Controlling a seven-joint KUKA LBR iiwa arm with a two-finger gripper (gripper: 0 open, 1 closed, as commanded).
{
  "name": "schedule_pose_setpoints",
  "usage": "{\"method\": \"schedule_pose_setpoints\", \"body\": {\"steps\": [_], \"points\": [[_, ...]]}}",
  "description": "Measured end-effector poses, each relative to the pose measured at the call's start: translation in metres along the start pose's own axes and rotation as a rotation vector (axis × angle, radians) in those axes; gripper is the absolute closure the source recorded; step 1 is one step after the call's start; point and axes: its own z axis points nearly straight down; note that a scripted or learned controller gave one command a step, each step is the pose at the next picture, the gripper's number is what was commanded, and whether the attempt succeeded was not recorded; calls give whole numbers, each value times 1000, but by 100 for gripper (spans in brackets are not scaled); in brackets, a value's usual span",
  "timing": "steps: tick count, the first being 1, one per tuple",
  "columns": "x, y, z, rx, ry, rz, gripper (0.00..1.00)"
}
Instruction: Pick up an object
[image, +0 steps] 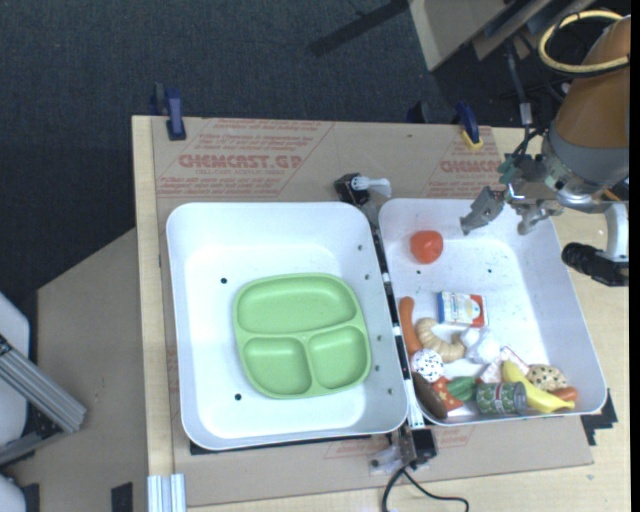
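Note:
My gripper (503, 219) hangs over the far end of the right bin (530, 285), its two fingers spread apart and open with nothing between them. A red round fruit (426, 246) lies alone on the bin floor, to the left of the gripper and a little nearer. Nearer in the same bin sit a small white carton (460, 308), an orange carrot (408, 326) along the left wall, a spotted white ball (428, 366), a yellow banana (538, 392), a green can (500, 399) and a cookie (548, 377), packed close together.
The left bin (200, 300) holds a green divided tray (300, 333). A black clip (352, 187) sits at the far end of the wall between the bins. Blue clamps (175, 110) (468, 128) hold the cardboard at the back.

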Motion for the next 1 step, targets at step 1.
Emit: {"method": "schedule_pose_setpoints", "body": {"steps": [1], "points": [[28,47,75,-1,0,-4,0]]}}
